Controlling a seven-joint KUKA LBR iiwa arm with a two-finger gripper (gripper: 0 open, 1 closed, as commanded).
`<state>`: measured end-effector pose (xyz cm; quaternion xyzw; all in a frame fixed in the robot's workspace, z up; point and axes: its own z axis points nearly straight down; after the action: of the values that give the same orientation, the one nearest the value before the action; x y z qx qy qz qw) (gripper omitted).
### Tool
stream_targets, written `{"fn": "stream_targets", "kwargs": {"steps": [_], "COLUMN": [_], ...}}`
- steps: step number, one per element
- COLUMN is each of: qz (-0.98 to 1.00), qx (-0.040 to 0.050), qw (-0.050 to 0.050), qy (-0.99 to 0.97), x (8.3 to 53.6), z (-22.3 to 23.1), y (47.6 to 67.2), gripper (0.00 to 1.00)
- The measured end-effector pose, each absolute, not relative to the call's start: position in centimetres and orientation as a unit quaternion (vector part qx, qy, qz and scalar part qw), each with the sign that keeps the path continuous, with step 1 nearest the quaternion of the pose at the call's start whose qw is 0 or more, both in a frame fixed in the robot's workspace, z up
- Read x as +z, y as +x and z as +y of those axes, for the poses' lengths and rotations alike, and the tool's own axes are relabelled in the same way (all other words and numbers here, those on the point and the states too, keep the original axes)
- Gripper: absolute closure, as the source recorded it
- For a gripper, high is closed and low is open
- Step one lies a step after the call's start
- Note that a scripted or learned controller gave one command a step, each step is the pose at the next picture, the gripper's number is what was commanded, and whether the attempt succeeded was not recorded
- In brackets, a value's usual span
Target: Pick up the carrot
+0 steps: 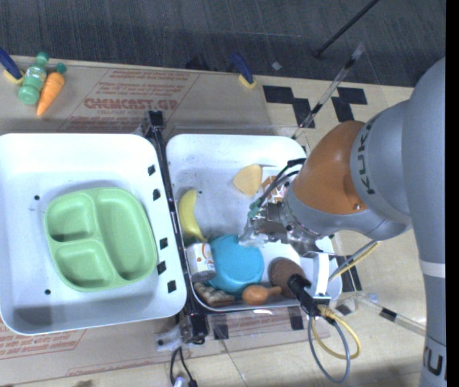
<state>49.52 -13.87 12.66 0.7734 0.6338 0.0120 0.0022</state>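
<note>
An orange toy carrot (49, 92) with a green top lies on the cardboard at the far left, outside both bins, beside a green bottle (31, 79). The arm's orange-banded wrist hangs over the right bin (213, 147). Its gripper (259, 218) points down just above a blue bowl (235, 266), and the wrist hides most of it. The carrot sits far from the gripper, across the left bin. A small orange oblong piece (260, 293) rests at the right bin's front edge.
The right bin also holds a banana (189, 214), a tan flat piece (249, 179), a brown round item (284, 271) and a small labelled can (202, 258). A green divided plate (100, 236) lies in the left bin (7, 184). Blue clamps (244, 69) sit on the bench's far edge.
</note>
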Motion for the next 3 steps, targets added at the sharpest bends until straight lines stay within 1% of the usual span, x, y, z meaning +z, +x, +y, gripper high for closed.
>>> {"fn": "stream_targets", "kwargs": {"steps": [1, 2, 3], "qz": [0.712, 0.791, 0.597], "qx": [-0.001, -0.0018, -0.002], "qw": [-0.003, -0.001, -0.004], "qy": [0.702, 0.612, 0.802], "x": [19.2, 21.6, 19.8], "z": [-6.3, -10.5, -4.4], "y": [47.7, 47.7, 47.9], "gripper": [1.0, 1.0, 1.0]}}
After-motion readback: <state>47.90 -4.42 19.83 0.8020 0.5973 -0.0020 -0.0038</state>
